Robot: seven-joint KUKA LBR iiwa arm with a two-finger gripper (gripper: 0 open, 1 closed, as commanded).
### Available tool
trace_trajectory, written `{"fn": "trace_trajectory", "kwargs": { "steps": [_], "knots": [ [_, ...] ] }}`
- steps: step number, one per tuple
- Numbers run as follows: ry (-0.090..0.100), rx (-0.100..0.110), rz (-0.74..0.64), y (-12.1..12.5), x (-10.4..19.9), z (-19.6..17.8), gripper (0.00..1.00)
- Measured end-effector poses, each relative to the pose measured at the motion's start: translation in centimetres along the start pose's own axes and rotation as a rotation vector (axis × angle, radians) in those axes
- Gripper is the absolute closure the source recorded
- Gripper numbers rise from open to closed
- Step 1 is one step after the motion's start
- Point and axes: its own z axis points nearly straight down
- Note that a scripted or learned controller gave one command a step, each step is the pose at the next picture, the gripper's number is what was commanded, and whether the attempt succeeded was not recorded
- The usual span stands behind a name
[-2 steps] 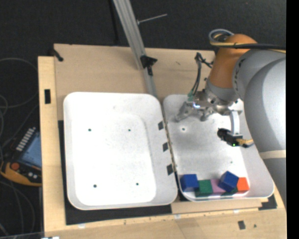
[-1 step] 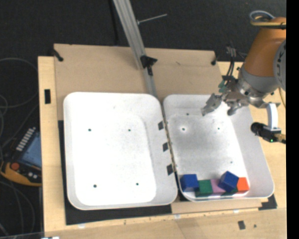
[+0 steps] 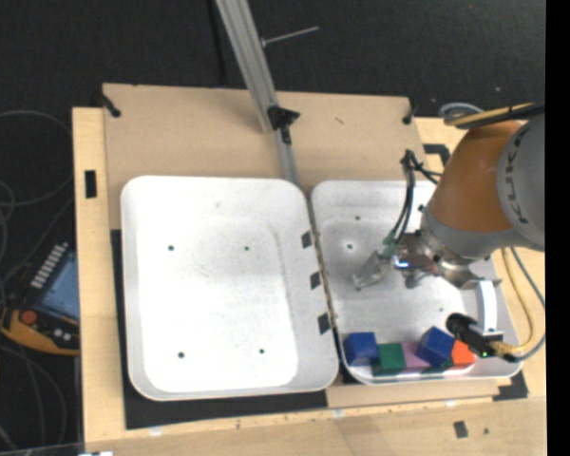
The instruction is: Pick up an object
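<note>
no readable text, no labels, no brands, no numbers, no signs anywhere in view

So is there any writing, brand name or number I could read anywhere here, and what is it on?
No text can be read anywhere.
The handheld orange-and-black control pad with a blue screen at the left edge: anything on its screen is too small and blurred to read.
The orange band on the grey robot arm shows no legible lettering.

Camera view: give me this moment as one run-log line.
gripper: low over right bin centre, nothing seen held | blocks: blue block, green block, orange block at near wall | pick: not done
</note>
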Motion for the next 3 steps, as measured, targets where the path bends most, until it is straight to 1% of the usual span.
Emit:
{"fn": "trace_trajectory", "kwargs": {
  "steps": [1, 2, 3],
  "knots": [
    [-0.005, -0.018, 0.002, -1.4, -1.3, -10.2, 0.0],
    [-0.002, -0.003, -0.004, 0.0, 0.8, -3.9, 0.0],
    [-0.004, -0.014, 0.0, -1.4, -0.7, -8.7, 0.0]
  ]
}}
